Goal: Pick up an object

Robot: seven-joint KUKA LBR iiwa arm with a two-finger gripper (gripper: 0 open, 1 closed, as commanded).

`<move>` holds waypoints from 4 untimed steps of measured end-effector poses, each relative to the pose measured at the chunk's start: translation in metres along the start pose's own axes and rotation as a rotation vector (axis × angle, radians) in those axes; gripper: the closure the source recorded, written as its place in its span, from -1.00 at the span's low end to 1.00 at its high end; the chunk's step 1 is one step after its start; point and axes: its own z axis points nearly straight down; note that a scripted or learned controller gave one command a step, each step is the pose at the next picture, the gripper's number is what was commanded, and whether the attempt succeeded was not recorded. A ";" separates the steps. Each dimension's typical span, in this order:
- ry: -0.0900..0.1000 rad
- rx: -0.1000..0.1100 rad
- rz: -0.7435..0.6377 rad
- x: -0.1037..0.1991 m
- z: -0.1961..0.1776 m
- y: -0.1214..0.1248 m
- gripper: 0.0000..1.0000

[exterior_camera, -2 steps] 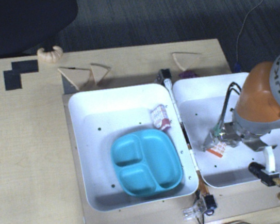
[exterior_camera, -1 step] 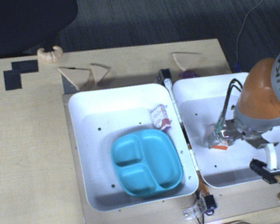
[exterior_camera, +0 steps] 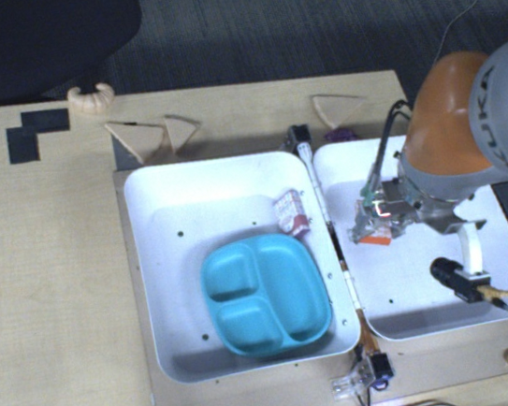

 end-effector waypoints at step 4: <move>-0.001 0.001 0.003 -0.004 -0.010 -0.040 1.00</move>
